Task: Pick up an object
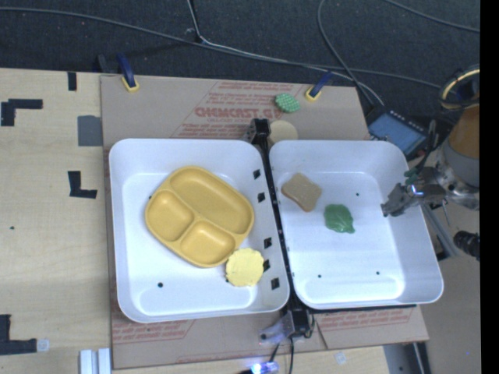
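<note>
Camera view, your stock: right bin (pixel 390 283) holds a tan block (pixel 301 192) and green lump (pixel 339 219). End effector (pixel 396 203) sits at its right rim; you cannot tell its grip state.

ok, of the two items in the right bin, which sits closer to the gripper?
The green piece. It lies right of the tan block, toward the gripper at the bin's right wall; the tan block sits nearer the divider.

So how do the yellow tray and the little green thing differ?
The yellow tray is large, flat and divided into compartments; the green thing is small and lumpy. The tray lies in the left bin, the green thing in the right bin. Both lie apart from the pincer.
</note>
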{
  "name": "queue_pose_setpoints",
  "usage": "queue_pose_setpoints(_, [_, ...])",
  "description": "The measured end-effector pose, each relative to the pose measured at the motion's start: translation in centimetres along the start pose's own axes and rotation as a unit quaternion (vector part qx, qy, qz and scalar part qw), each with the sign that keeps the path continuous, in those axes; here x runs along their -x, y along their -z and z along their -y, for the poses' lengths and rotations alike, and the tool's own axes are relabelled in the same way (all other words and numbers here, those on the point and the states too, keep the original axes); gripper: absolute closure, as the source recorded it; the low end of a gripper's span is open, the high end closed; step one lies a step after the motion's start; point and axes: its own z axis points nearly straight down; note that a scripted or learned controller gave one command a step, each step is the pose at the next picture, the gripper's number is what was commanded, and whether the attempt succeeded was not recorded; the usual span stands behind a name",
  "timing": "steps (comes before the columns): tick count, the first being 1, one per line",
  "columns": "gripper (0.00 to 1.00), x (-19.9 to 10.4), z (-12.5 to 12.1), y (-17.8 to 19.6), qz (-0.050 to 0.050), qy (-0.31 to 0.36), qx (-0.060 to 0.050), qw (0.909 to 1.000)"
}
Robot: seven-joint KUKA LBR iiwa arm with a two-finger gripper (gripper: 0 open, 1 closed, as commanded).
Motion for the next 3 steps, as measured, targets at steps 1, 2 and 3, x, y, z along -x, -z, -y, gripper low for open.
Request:
queue_pose_setpoints(1, [1.0, -5.5, -1.2, 0.8, -0.002, 0.003, -0.001, 1.0])
queue_pose_setpoints(2, [1.0, -12.0, -1.2, 1.3, -0.002, 0.003, -0.002, 1.0])
queue_pose_setpoints(3, [1.0, -17.5, -2.2, 2.1, -0.002, 0.003, -0.002, 1.0])
